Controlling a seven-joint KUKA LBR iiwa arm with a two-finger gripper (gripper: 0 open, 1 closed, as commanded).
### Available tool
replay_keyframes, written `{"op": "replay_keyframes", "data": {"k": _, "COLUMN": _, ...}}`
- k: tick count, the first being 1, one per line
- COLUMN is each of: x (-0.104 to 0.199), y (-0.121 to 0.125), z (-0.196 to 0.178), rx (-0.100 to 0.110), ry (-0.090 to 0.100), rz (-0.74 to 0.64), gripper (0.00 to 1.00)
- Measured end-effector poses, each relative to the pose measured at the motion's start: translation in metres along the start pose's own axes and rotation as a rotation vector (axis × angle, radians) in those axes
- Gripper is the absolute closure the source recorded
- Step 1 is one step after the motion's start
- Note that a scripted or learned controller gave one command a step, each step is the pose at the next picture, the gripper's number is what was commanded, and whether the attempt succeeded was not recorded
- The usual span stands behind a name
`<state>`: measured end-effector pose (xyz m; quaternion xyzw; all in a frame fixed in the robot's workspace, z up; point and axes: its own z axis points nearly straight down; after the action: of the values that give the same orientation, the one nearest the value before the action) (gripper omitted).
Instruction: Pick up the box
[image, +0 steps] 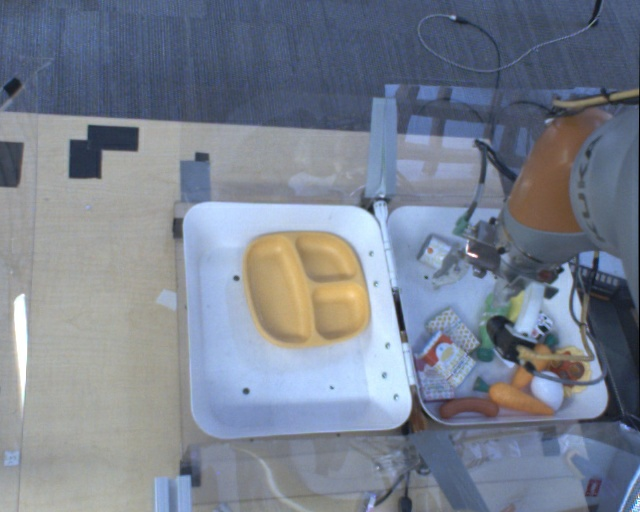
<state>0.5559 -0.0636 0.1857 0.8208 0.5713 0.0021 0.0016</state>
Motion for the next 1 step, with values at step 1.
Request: {"op": "replay_keyframes", "data": {"k": 1, "x": -0.0385, "y": -0.0506, "z": 0.0956, "rx": -0.007, "ry": 0.003, "rz": 0.027, "gripper": 0.00}}
